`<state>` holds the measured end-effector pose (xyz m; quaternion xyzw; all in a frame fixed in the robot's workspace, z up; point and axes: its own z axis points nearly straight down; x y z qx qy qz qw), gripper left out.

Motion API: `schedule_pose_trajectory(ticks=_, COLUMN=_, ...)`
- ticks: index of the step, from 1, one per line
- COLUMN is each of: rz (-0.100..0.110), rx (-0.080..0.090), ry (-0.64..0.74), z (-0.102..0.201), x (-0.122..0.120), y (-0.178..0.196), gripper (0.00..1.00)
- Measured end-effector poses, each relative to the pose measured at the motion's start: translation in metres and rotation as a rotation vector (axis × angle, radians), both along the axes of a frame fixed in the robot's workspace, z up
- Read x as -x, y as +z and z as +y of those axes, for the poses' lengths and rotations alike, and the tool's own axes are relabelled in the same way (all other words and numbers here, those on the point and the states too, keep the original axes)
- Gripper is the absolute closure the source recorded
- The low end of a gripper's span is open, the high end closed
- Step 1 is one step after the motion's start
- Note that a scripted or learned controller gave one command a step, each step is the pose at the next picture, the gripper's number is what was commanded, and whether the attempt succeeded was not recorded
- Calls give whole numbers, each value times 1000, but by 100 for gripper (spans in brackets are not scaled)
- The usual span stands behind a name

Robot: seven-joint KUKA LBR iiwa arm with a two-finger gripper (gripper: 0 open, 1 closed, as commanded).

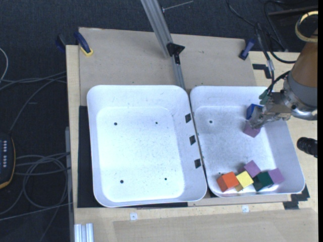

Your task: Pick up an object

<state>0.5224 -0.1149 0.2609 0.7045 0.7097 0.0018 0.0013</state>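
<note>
1. The left bin (136,145) sat on the wooden bench (126,54), its white floor speckled and marked by four dark dots.
2. A grey metal pole (161,26) slanted down from the top of the view to the seam between the two bins, where three small black clips (192,139) lined the shared edge.
3. The right bin (222,140) held a cluster of blocks against its near wall: an orange block (228,181), a yellow block (244,179), a purple block (252,167) just behind the yellow one, a dark green block (262,181), and another purple block (275,175) at the right end, all touching or nearly so.
4. Farther back in the same bin, the gripper (256,121) hung over the floor with a mauve block (251,130) showing at its fingertips; a blue part lay just above it. Whether the fingers pinched that block or merely stood over it could not be told.
5. The arm (305,82) reached in from the right.
</note>
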Motion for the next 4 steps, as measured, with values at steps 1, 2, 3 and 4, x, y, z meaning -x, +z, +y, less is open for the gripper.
schedule_pose_trajectory(ticks=1, rz=0, rx=-1, ry=0, z=49, x=-19, y=5, gripper=100)
schedule_pose_trajectory(ticks=2, rz=2, rx=-1, ry=0, z=106, x=-41, y=-8, gripper=100)
schedule_pose_trajectory(ticks=3, rz=1, rx=-1, ry=-1, z=155, x=-64, y=-9, gripper=100)
schedule_pose_trajectory(ticks=4, rz=8, rx=-2, ry=-1, z=208, x=-67, y=-30, gripper=100)
